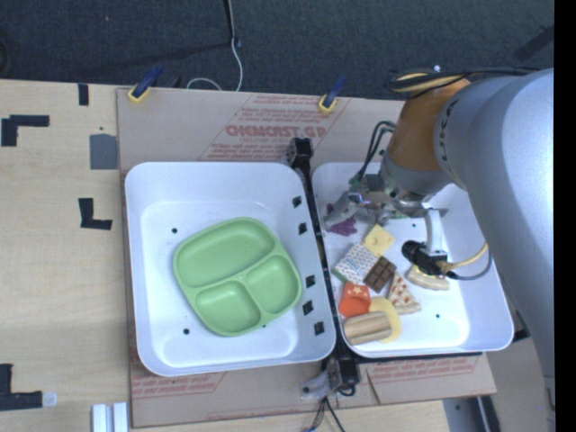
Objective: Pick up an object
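Observation:
The right bin [477, 331] holds several toy foods. A purple piece [340, 220] lies at the upper left, with a yellow wedge [378, 238] below it. Further down are a checkered waffle [355, 262] and a brown chocolate bar [380, 274]. A red piece [354, 301], a pizza slice [403, 297] and a tan roll [369, 328] lie near the front. My gripper [367, 196] hangs low over the bin's upper left, just above the purple piece and the yellow wedge. Nothing can be seen held in it.
The left bin [144, 196] carries a green divided plate [236, 275]. A black divider [310, 232] runs between the bins. The grey arm with its orange band [423, 129] covers the right bin's far right side. A cream piece [428, 280] lies beside a yellow cable.

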You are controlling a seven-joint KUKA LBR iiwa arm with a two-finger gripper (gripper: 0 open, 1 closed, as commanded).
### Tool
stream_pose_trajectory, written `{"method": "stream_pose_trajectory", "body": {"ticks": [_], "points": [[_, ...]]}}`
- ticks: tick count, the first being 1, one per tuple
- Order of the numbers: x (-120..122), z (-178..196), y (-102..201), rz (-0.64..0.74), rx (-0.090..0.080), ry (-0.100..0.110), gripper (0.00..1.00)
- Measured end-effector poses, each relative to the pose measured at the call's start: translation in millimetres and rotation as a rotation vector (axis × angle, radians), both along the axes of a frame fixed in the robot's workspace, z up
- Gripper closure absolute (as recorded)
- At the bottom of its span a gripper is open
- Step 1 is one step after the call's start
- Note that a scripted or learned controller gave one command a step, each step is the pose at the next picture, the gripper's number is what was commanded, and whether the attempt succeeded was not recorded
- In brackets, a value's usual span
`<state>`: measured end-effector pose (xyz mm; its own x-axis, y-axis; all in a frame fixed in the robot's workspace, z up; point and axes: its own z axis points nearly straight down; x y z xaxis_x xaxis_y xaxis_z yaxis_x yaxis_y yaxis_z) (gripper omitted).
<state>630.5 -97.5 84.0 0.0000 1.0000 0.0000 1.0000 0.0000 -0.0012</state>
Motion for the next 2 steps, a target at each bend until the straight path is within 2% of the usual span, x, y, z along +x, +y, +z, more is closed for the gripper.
{"method": "stream_pose_trajectory", "body": {"ticks": [1, 2], "points": [[11.9, 0.2, -3.6, 0.002, 0.0, -0.001, 0.0], [10.9, -0.1, 4.2, 0.002, 0.001, 0.001, 0.0]]}}
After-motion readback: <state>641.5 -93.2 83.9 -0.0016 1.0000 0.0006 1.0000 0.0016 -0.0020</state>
